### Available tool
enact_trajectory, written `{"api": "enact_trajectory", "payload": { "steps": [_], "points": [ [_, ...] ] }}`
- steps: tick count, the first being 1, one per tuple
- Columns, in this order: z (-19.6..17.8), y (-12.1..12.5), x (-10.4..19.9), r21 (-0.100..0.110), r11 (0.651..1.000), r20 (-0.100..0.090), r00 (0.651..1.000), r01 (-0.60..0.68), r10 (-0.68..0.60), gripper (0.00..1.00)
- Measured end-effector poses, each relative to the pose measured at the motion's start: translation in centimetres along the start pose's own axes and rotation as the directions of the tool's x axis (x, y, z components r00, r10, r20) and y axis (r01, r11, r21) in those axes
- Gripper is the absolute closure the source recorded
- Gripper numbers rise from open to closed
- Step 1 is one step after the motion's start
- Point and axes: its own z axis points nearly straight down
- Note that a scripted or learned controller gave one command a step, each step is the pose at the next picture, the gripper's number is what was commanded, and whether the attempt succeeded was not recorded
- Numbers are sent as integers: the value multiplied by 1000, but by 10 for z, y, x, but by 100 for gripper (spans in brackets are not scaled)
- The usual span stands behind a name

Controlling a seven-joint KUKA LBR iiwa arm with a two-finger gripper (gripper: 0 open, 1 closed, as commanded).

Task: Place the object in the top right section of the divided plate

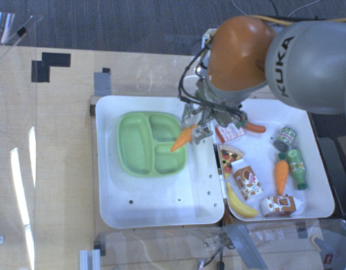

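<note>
The carrot (182, 139) was a small orange toy, tapered, with its thick end up and to the right at the gripper (200, 130) and its pointed tip slanting down to the left. It hung over the right edge of the plate (140, 145), its tip above the rim between the two right-hand sections. The plate was pale green, oblong, with one long section on its left and two smaller ones on its right, and it lay flat in the left bin (161, 207), toward its far side.
</note>
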Motion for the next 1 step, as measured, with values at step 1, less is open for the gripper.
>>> {"api": "enact_trajectory", "payload": {
  "steps": [1],
  "points": [
    [-18, 10, -5, 0, 1000, 1, 1000, 11, -11, 100]
  ]
}}
